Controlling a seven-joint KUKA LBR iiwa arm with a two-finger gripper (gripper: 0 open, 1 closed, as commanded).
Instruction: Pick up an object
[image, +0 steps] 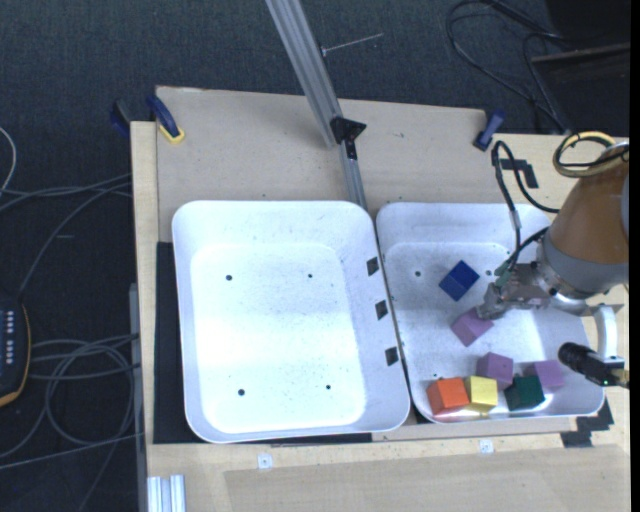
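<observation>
Wooden table (250, 130) carries two white bins; gripper (497, 303) low in right bin (420, 225); fingers' spread: cannot tell; purple block (470, 326) just beside fingers, likely target; blue cube (459, 280) near.

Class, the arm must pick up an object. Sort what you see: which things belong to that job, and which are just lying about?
Job: gripper; purple block beside it; blue block; orange block; yellow block; green block.
Lying about: blue clamps; floor cables.

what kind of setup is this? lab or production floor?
Likely a robotics lab grasping rig: two shallow white plastic bins on a plywood bench, small coloured blocks such as a blue cube, and loose cables on dark carpet.
</observation>
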